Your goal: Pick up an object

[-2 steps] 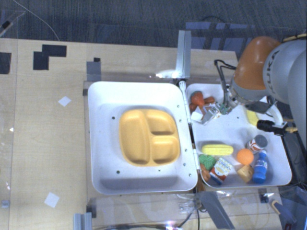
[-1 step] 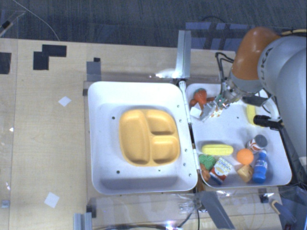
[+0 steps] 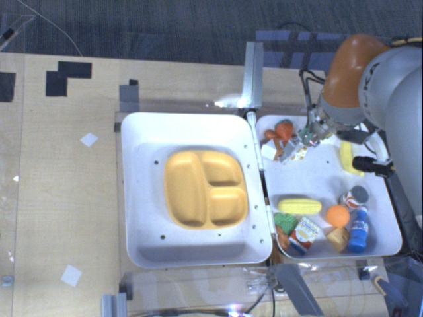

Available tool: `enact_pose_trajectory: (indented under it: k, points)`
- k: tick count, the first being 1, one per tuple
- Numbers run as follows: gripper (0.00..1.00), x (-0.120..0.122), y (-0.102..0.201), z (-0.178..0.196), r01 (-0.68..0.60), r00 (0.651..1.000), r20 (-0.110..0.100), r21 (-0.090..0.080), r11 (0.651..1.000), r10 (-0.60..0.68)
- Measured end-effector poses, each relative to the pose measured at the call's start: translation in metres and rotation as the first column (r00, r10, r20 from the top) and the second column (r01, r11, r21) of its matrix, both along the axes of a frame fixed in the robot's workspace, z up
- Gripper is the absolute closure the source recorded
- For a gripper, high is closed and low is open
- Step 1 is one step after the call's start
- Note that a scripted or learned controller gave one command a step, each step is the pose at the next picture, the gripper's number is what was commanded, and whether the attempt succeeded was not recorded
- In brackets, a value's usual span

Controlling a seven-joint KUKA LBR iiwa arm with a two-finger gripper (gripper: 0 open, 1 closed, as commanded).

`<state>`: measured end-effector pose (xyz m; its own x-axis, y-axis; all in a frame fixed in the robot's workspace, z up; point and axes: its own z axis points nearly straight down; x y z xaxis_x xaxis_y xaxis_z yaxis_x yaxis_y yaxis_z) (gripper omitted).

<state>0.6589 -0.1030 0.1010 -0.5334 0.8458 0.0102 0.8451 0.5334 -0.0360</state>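
My gripper (image 3: 293,152) hangs low over the back left part of the right bin (image 3: 390,243), beside a red and orange toy (image 3: 280,131) in that corner. Whether anything sits between its fingers is not visible. Toward the front of this bin lie a corn cob (image 3: 299,207), an orange ball (image 3: 338,216), a blue bottle (image 3: 357,235), a small carton (image 3: 303,233), a green item (image 3: 285,222) and a brown piece (image 3: 337,239). A yellow object (image 3: 348,157) lies by the right wall, partly under the arm.
The left bin (image 3: 142,177) holds a yellow divided tray (image 3: 204,188) in its middle. A metal post (image 3: 253,78) stands behind the divider between the bins. The grey arm with its orange band (image 3: 350,71) covers the back right of the right bin.
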Motion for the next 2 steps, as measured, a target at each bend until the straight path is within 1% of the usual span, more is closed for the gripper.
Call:
enact_pose_trajectory:
  k: [1, 2]
  points:
    - [1.00, 0.002, 0.051, 0.089, 0.360, 0.932, 0.046, -0.002, 0.933, -0.360]
    - [1.00, 0.007, 0.032, 0.081, 0.639, 0.769, 0.025, 0.003, 0.769, -0.639]
